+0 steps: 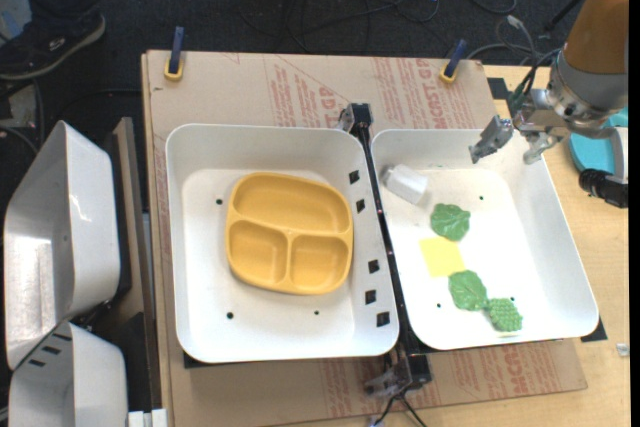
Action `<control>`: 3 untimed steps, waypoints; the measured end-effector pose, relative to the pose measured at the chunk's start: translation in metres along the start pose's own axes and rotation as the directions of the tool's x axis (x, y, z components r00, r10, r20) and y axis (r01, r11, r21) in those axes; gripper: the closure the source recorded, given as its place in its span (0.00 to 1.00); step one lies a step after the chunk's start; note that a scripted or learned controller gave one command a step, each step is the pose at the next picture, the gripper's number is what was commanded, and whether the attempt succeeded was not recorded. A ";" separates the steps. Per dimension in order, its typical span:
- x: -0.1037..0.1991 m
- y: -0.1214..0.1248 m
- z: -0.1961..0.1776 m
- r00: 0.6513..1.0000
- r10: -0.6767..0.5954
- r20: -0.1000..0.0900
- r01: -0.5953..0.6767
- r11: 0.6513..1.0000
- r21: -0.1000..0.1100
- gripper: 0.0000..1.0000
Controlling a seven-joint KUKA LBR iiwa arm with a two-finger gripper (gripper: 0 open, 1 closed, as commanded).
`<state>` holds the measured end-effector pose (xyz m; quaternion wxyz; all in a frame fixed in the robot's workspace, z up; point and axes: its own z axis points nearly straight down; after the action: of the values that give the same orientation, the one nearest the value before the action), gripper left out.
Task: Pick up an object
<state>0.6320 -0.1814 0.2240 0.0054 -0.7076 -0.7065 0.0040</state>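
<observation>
Two shallow white plastic bins sit side by side on a sheet of brown cardboard (300, 80) printed with red lettering.

In the right bin (560, 245), closest to its near edge, lies a bumpy green piece (505, 315) with a knobbly, broccoli-like surface, close to the near right corner. Just beside it, a little farther in, is a second green piece (467, 291), smoother and leaf-shaped. Beyond that, a flat yellow square (442, 257) lies near the middle of the bin floor. Farther still, a third green leafy piece (451, 221) rests just past the square. Nearest the far left corner lies a small white cup (405, 182), tipped on its side, pale against the bin.

The left bin (195, 215) holds one thing: a yellow tray (290, 233) with rounded corners and three moulded compartments, smooth and glossy, lying flat in the middle of the floor.

Along the seam between the bins runs a dark strip with black clips (375, 245).

The gripper (510, 143) hangs over the far edge of the right bin, its two metal fingers spread apart with nothing between them, well apart from the cup and the green pieces.
</observation>
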 end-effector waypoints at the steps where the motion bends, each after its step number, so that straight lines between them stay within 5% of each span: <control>1: 0.001 0.003 -0.009 1.000 -0.003 0.002 0.003 1.000 -0.013 0.00; 3: 0.011 0.013 0.079 1.000 -0.006 0.003 0.006 1.000 -0.012 0.00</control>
<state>0.6440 -0.1706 0.1447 0.0001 -0.7056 -0.7086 0.0005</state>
